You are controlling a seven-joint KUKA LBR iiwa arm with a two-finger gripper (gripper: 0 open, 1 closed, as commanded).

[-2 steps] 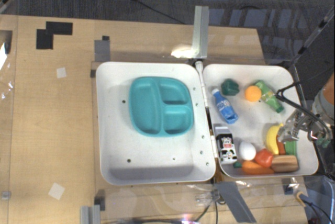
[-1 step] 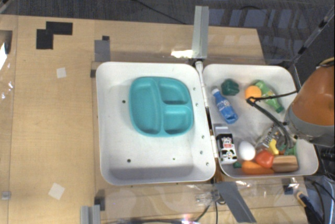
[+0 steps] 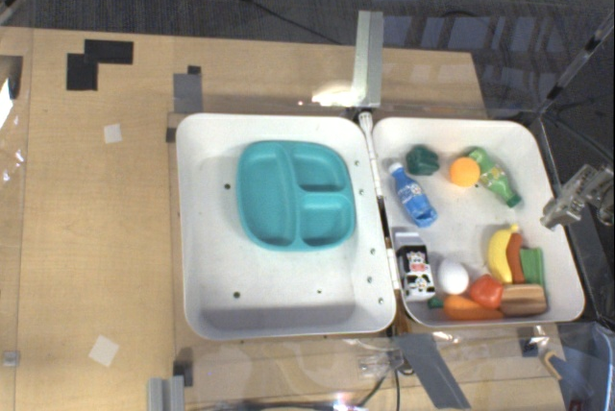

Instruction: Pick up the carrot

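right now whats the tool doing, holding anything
Tool: at the right rim of the right bin, apart from the carrot; nothing seen between its tips; open or closed cannot be told.

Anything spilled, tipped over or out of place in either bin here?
Nothing stands out. The teal plate sits flat in the left bin; the carrot lies among the other toys in the right bin, nothing spilled outside.
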